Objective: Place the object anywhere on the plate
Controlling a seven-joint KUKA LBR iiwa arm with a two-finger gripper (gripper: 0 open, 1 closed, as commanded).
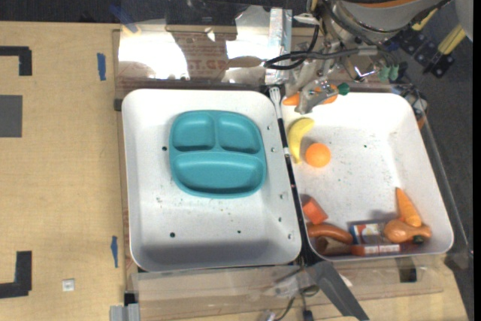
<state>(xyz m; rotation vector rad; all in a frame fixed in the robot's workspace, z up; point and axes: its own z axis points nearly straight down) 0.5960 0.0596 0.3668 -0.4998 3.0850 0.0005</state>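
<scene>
Hovering at the far left corner of the right bin (432,162), the pincer (319,92) sits low among cables and metal parts, and whether it is released or clenched I cannot tell. Something small and orange (291,98) shows right by it, perhaps a toy piece, though the clutter makes it hard to read. Just below, a yellow banana (299,136) leans against the bin's left wall, and an orange ball (317,155) sits touching it on the right. Along the near edge lies a crowded row: a red piece (313,212), a brown sausage-like item (331,234), a small box with a label (367,231) too blurred to read, and an orange carrot (408,208) propped at the right above another orange toy (406,231). Over in the left bin (150,222), the teal plate (218,152), split into three compartments, lies flat and well apart from the pincer. Foil-like sheeting (203,41) glares behind both bins on the surface (52,184).
</scene>
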